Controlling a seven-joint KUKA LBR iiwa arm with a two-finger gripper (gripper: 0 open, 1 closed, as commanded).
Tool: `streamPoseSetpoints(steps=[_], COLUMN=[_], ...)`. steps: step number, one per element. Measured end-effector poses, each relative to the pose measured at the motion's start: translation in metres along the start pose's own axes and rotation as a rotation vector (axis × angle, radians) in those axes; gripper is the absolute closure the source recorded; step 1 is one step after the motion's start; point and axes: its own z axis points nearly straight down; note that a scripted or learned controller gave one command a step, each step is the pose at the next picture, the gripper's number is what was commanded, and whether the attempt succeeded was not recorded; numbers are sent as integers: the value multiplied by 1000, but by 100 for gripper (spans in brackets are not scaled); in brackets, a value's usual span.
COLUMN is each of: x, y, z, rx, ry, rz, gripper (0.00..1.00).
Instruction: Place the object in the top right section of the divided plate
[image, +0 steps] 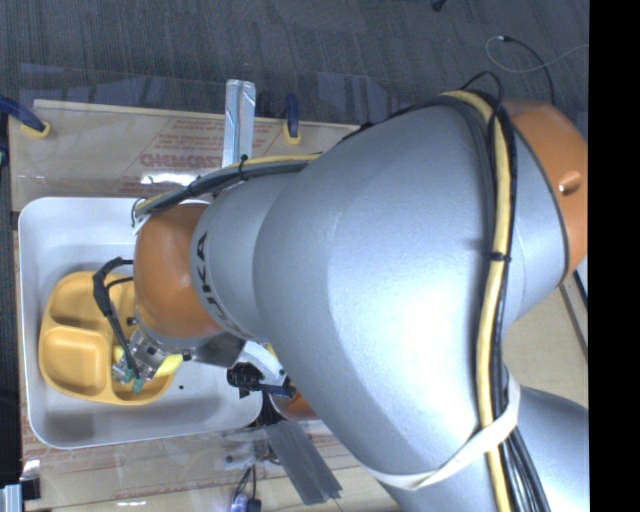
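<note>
Down over the yellow divided plate (72, 352), the claw (130, 370) pinches a small teal object (127, 377).

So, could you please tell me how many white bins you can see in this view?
1: the white bin at the left, holding the yellow divided plate. The arm covers the right side, so another may be hidden.
</note>
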Motion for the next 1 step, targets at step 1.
streamPoseSetpoints(steps=[1], x=[-41], y=[20], z=[3], rx=[-2], ry=[17], rz=[174], gripper=[100])
